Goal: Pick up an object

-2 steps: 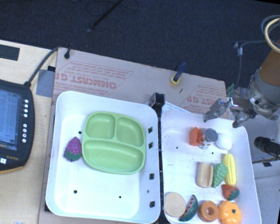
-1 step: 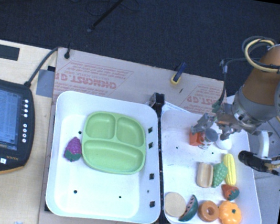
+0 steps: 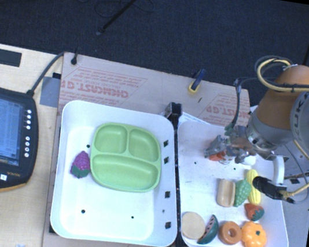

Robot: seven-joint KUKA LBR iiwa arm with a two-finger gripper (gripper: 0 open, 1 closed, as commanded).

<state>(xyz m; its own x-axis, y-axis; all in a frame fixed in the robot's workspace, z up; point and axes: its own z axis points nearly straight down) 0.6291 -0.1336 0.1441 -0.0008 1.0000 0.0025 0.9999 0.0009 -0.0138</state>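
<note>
Fixed overhead camera looks slantwise onto both bins [image 3: 70, 135].

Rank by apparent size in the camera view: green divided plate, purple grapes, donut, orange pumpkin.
1. green divided plate
2. orange pumpkin
3. donut and purple grapes: these look too alike to rank.

Two white bins [image 3: 64, 204], one green plate [image 3: 126, 157], nine toy foods [image 3: 230, 232].
</note>
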